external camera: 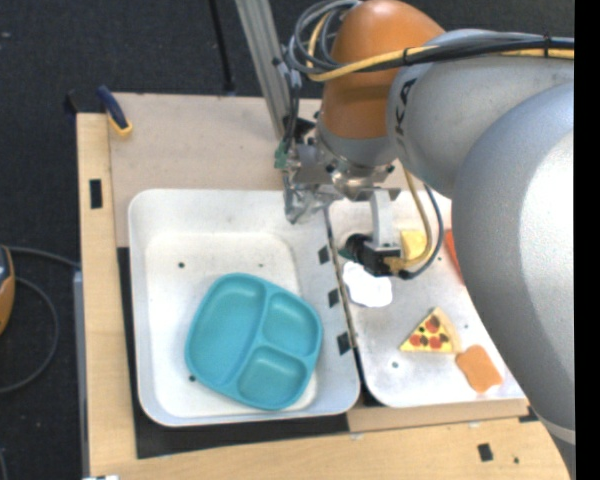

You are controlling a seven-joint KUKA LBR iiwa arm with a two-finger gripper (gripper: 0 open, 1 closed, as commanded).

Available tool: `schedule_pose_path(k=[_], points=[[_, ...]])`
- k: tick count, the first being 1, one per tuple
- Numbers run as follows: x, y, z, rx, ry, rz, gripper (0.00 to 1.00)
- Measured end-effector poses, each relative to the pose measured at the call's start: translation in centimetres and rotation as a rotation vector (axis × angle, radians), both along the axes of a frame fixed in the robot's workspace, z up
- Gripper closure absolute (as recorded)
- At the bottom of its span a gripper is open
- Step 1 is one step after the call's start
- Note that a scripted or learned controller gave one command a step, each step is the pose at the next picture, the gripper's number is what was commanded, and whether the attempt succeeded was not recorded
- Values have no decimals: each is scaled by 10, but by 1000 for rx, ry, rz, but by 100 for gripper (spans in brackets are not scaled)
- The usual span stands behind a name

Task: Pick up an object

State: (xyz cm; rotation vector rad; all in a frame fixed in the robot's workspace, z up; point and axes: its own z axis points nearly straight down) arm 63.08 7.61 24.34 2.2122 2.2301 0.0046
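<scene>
nothing is lifted yet, so the pick could go to any of several things. the easiest looks to be the pizza slice (430,333), lying flat in the lower middle of the right bin (382,393) with bare floor all round it. just to its lower right is an orange piece (477,368), close to the slice but apart from it. higher up, near the wall shared with the other bin, sits a white lump (368,287), and a yellow piece (415,242) shows to the right of that, partly hidden by the arm's cabling. the left bin (140,268) has a teal plate (255,340) with three sections, lower centre of the frame.

the claw (300,196) hangs at the top of the frame's middle, over the upper rim where the two bins meet, well away from the slice and the plate. i cannot tell from here whether it is released or clenched; nothing shows in its grip.

to do this well, i'd say it should come down square over one thing, not the rim. the slice is thin and flat, so it wants a low, centred pinch across its narrow width. the plate looks too broad to take except by its edge. the wall between the bins is the thing to avoid, along with the counter (180,148) behind.
</scene>
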Motion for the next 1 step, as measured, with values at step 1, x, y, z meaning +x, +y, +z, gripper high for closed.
schedule_pose_path(k=[1], points=[[0, -4, -1, -2, 2, -5, 0]])
